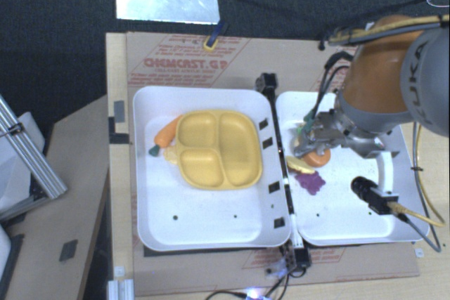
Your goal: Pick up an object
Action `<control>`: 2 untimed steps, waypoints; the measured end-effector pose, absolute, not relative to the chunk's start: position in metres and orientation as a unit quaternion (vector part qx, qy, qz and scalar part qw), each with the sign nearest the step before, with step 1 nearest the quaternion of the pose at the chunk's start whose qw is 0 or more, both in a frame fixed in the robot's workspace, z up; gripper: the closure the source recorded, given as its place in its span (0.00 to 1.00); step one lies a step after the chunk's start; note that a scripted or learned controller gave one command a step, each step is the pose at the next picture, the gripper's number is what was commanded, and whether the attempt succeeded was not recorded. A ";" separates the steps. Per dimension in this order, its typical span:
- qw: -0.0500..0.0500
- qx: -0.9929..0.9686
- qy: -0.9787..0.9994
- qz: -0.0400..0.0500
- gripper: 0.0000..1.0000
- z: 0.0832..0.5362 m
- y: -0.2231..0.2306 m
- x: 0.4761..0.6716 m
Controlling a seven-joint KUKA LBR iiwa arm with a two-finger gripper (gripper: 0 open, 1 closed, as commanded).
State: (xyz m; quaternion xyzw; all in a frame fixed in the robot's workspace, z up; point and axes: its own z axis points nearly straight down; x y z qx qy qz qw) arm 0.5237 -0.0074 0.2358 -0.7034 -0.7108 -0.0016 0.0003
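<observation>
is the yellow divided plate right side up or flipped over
Right side up. The yellow plate lies flat in the left bin with its three hollow compartments facing the camera, raised dividers visible between them.

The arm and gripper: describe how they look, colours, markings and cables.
The arm is a bulky grey KUKA body with white lettering on its side and a wide orange band above the wrist. Black and yellow cables run along its top. The gripper is a small grey metal assembly.

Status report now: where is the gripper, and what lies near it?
Gripper low in right bin, over orange piece. Yellow slice and purple piece beside. Yellow divided plate and toy carrot in left bin.
</observation>
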 end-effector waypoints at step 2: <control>0.000 -0.707 -0.708 0.000 1.00 0.215 0.040 0.510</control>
